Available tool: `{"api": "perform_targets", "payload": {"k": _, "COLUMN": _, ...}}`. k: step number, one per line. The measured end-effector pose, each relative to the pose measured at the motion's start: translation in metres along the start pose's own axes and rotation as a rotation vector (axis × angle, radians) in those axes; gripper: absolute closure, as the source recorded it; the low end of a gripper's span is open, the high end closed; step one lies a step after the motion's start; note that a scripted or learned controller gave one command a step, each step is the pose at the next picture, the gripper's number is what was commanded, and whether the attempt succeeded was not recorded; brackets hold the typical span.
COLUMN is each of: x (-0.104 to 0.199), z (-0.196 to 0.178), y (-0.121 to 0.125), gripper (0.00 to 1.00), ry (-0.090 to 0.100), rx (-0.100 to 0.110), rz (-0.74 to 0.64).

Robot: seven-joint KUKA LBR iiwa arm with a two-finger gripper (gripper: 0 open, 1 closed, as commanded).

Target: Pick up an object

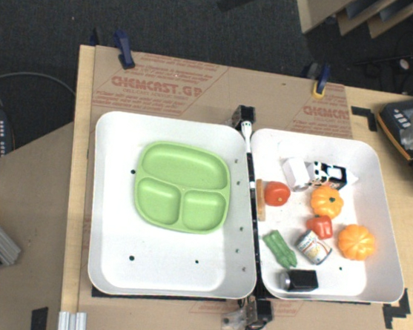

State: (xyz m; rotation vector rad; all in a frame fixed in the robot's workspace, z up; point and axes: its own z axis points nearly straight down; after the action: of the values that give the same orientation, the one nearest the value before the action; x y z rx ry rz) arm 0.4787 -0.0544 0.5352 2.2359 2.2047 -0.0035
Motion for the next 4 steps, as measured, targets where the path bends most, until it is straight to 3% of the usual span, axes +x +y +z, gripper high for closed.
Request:
{"api": "perform_targets", "payload": {"k": 1, "x": -0.129, "z": 0.0, "y": 0.001, "gripper": 1.0, "ry": -0.003, "rx": -0.004, "rz": 0.001}}
{"api": "perform_targets", "payload": {"k": 2, "x": -0.075, "z": 0.141, "y": 0.001, "gripper": 1.0, "ry": 0.007, "rx": 0.014, "rz": -0.018}}
{"api": "perform_targets", "payload": {"k": 3, "x": 0.02, "z": 0.005, "y": 0.002, "gripper": 1.0, "ry": 0.004, "rx": -0.019, "rz": -0.026}}
{"api": "perform_targets", "payload": {"k": 4, "x": 0.099, "z": -0.001, "y": -0.001, "gripper": 1.0, "ry": 0.004, "rx": -0.005, "rz": -0.023}}
